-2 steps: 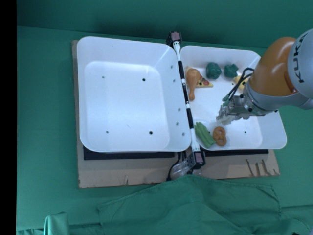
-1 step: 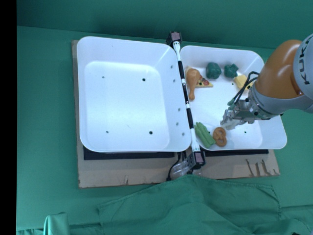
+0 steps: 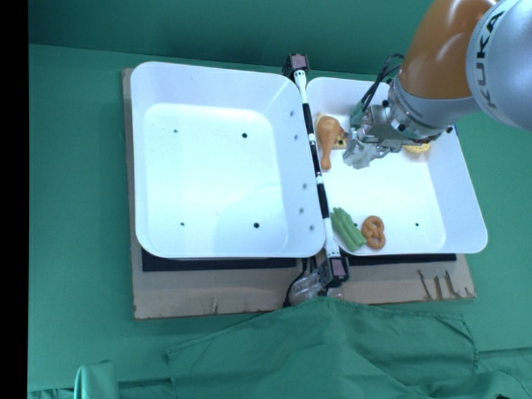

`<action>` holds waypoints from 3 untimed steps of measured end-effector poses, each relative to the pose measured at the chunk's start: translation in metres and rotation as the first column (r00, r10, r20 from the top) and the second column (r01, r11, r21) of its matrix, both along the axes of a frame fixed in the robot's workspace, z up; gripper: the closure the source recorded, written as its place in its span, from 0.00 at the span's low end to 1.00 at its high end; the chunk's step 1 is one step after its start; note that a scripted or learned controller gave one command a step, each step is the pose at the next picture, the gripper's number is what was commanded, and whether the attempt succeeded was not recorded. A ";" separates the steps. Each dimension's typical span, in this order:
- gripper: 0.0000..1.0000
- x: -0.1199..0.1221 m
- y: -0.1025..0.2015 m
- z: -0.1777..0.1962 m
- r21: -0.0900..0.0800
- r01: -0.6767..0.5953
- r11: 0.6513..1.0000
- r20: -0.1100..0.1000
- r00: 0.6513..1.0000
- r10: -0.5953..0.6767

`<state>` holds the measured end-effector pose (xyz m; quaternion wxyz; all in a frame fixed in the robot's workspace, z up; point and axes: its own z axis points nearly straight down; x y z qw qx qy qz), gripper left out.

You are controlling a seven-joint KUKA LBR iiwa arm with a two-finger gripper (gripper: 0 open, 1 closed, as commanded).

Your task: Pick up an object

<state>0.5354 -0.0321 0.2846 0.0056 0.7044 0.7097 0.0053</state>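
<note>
From my remote seat I take the right bin [image 3: 465, 214] as my landmark: the left bin [image 3: 216, 160] lies just beside it across a black-and-white divider bar [image 3: 312, 156], and the arm [image 3: 465, 40] reaches over its far end. The gripper [image 3: 359, 156] hangs low over that bin's far left part, just beside a toy chicken drumstick [image 3: 329, 135]; I cannot tell how it is set. A green pea pod [image 3: 347, 228] and a pretzel [image 3: 374, 231] touch at its near left corner, and a yellow piece [image 3: 417, 148] peeks out beneath the wrist.
</note>
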 end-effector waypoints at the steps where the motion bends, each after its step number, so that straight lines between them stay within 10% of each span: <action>1: 1.00 -0.049 -0.065 -0.005 -0.001 0.019 1.000 -0.015 1.000 -0.019; 2: 1.00 0.014 0.001 -0.005 -0.001 0.004 1.000 -0.006 1.000 -0.004; 3: 1.00 0.024 -0.073 -0.079 -0.002 0.017 1.000 -0.018 1.000 -0.017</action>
